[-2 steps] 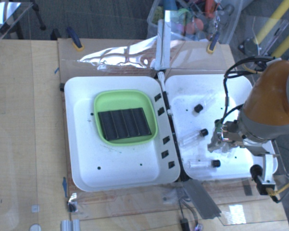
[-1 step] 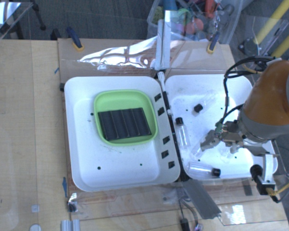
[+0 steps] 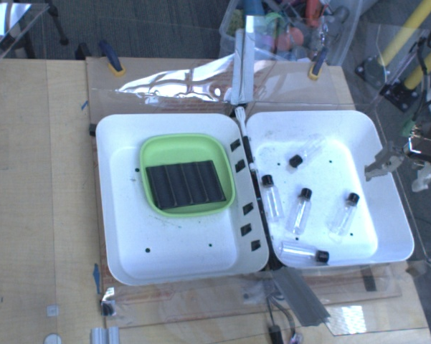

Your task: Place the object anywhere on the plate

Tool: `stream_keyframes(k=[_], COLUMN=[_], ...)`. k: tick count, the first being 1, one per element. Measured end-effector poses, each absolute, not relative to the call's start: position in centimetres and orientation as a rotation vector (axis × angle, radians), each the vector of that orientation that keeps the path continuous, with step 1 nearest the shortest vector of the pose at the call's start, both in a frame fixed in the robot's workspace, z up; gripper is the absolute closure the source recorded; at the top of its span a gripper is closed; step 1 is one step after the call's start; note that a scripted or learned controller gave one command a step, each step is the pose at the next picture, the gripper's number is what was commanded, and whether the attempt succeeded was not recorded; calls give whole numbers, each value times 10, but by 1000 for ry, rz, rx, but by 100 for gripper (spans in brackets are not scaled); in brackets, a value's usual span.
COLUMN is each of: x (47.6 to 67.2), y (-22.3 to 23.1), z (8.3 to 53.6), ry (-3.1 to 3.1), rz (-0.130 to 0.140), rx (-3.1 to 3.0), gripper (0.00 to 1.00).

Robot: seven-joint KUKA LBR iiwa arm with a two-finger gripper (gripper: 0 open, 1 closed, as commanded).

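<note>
Camera view: five clear vials with black caps lie in the right bin [image 3: 358, 131], none on the green plate [image 3: 152, 153], which sits in the left bin [image 3: 118, 213] and carries one dark ridged insert [image 3: 185, 185]. First vial [image 3: 270, 198], near the divider: long axis about 12–6, cap at 12. Second vial [image 3: 300, 213], mid-bin: axis 1–7, cap at 1. Third vial [image 3: 343, 217], toward 3 o'clock of the bin: axis 1–7, cap at 1. Fourth vial [image 3: 300, 250], at the bin's 6 o'clock wall: lies nearly 3–9, cap at 3. Fifth vial [image 3: 306, 151], toward 12: axis 2–8, cap at 8. Gripper [image 3: 379, 168] sits over the right bin's 3 o'clock rim, apart from every vial; nothing is seen in it, and whether it is spread or clenched cannot be told at this size.
</note>
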State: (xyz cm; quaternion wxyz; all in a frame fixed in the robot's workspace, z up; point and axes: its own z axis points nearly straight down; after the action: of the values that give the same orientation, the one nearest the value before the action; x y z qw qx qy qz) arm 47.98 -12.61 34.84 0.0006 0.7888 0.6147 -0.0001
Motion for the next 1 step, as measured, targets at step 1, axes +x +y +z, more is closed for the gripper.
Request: stream_keyframes(k=[1], x=[480], y=[-195], z=[386], ry=[1836], rz=[0], rx=[2546], gripper=[0])
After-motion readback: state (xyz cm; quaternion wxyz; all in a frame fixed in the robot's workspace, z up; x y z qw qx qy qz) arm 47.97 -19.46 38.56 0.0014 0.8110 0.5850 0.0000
